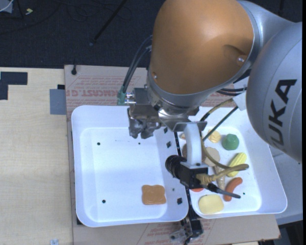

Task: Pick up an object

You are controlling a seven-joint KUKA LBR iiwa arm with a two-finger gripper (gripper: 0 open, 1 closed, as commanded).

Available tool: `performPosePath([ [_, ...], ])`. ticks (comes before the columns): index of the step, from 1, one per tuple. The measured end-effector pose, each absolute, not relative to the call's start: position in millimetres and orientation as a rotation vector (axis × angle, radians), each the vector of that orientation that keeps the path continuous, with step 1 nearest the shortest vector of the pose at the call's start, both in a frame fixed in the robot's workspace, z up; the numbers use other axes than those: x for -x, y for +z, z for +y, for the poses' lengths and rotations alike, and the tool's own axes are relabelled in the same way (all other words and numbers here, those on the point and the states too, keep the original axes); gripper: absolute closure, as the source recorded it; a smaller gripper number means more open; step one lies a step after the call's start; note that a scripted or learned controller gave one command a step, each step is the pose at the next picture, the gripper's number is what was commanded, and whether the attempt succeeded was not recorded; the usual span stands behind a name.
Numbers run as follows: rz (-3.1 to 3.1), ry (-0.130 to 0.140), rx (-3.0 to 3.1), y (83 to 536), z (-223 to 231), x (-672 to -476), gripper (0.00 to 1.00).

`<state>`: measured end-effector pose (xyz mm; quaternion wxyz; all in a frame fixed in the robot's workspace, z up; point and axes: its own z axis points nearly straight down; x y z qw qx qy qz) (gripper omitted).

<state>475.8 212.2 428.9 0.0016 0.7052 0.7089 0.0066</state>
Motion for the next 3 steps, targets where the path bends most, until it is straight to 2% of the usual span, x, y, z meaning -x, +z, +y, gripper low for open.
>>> performPosePath([
  [1,2.222,0.012,-2.218,543.9,244.8,-476.0,1.0],
  [2,2.213,-0.009,-2.232,526.4,139.1,-492.4,1.0],
  [3,2.211,-0.015,-2.238,450.6,15.3,-497.8,1.0],
])
